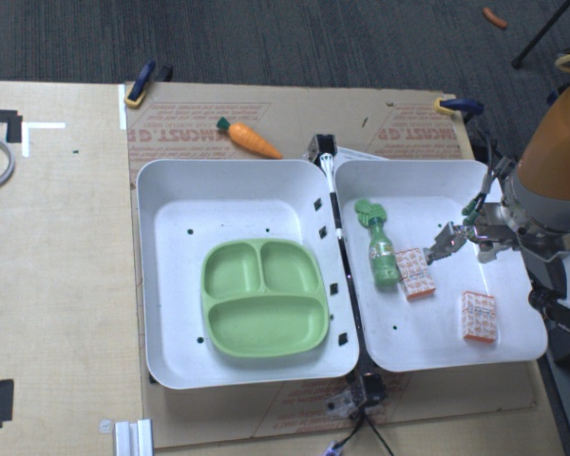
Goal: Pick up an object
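Camera view: green bottle (381, 248) lies lengthwise, cap pointing away.

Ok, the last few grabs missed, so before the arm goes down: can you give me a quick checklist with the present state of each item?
1. Targets in the right white bin: green plastic spray bottle and two orange-and-white packets lie there: ok.
2. Gripper over that bin: ok.
3. Gripper carries nothing: ok.
4. Nearest packet free-standing: touches the bottle: not ok.
5. Finger opening: cannot tell.
6. Green divided plate out of the way, in the left white bin: ok.
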